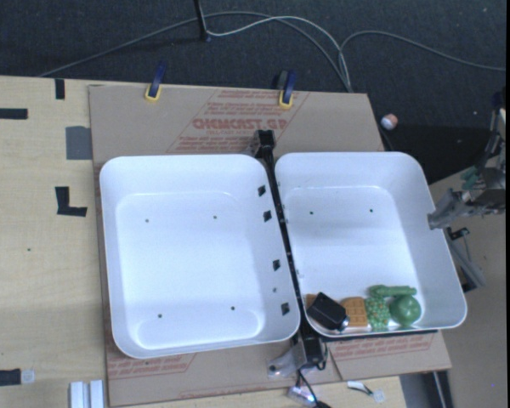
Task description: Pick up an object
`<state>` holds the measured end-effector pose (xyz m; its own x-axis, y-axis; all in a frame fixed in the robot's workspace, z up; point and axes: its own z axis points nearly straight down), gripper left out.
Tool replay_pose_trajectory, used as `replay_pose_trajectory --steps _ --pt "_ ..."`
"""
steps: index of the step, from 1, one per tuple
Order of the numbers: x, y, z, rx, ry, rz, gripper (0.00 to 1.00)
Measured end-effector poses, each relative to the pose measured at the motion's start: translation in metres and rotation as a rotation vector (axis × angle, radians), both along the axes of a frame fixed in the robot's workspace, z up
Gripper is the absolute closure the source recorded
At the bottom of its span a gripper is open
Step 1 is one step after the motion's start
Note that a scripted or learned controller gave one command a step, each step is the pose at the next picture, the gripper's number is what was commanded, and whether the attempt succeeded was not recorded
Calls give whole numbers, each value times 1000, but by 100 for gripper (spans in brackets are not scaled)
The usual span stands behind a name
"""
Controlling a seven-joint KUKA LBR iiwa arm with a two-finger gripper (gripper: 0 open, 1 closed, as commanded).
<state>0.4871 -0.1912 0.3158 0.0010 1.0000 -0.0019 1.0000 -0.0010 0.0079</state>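
Observation:
Several small objects lie huddled along the near edge of the right bin [408,177]. A black blocky object [327,311] sits at the near left corner, leaning on the divider side. Beside it to the right is a small orange-tan piece [354,311]. Next to that lie a green bumpy object [384,303] and a round green one [405,310], touching each other. A grey piece of hardware [467,202] juts in at the right edge, outside the bin's right wall.
The left bin [119,228] stands beside the right one, joined along a black clipped seam [276,228]. Both rest on a cardboard sheet [229,117] held by two clamps at the back. Cables run across the dark floor behind.

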Motion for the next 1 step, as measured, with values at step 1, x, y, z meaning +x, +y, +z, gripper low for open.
replay_pose_trajectory --steps 1 --pt "0 -26 38 1 5 0 100"
